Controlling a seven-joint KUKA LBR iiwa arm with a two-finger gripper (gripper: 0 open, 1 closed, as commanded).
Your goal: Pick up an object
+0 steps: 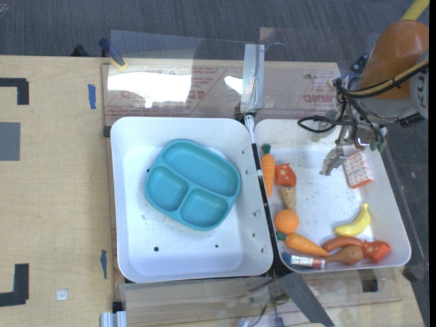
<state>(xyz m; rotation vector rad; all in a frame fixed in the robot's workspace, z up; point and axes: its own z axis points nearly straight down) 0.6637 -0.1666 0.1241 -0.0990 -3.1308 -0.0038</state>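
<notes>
My gripper (343, 154) hangs over the back right part of the right bin (395, 203), under the orange wrist band. A small white and red packet (358, 170) sits right beside it, touching or just below; I cannot tell whether it is held. Toy food lies in this bin: a carrot (268, 172) and a red piece (285, 176) along the left wall, and a tan stick (289, 197). An orange (287, 221) and a second carrot (304, 244) lie nearer the front. A banana (357, 223), a brown sausage (344, 253) and a red pepper (377, 251) are at the front right.
The left bin (129, 182) holds a blue divided plate (193, 184). A red and white marker (306, 260) lies against the right bin's front wall. A clear upright panel (253, 80) stands behind the seam between the bins. Black cables (320, 122) dangle beside the wrist.
</notes>
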